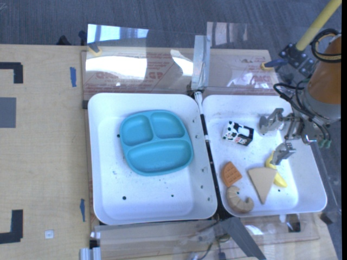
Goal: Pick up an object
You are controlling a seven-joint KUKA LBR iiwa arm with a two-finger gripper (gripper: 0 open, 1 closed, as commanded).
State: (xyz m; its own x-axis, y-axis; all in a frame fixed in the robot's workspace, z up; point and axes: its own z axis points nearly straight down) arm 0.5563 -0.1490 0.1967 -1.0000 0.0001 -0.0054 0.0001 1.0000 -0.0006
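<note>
In the left bin (97, 161), a blue plate (156, 142), wide and flat on the floor: probably too broad for a pinch, so likely to slip out if tried. In the right bin (312, 195), the possible targets: a black-and-white toy (238, 132) alone near the middle, then an orange piece (231, 173) just above a curled roll (239, 199), then a tan wedge (261, 182) touching a yellow piece (280, 180). Risk of closing on two things at once near the wedge, or of pushing one aside and gripping only air. Further right, the gripper (276, 138), low over the bin, fingers spread wide with only white floor between them, holding nothing; lower finger (282, 153) just above the yellow piece, upper finger well right of the toy. Risk of a plain miss, because no object sits squarely between the fingers; also risk of scraping the floor or striking the near wall if lowered without care. Hard to make out: the height of the fingertips above the floor, the true shape of the yellow piece, partly covered by the lower finger and the wedge, and the nature of the toy, too small to name surely. Arm cut off at the right edge.
</note>
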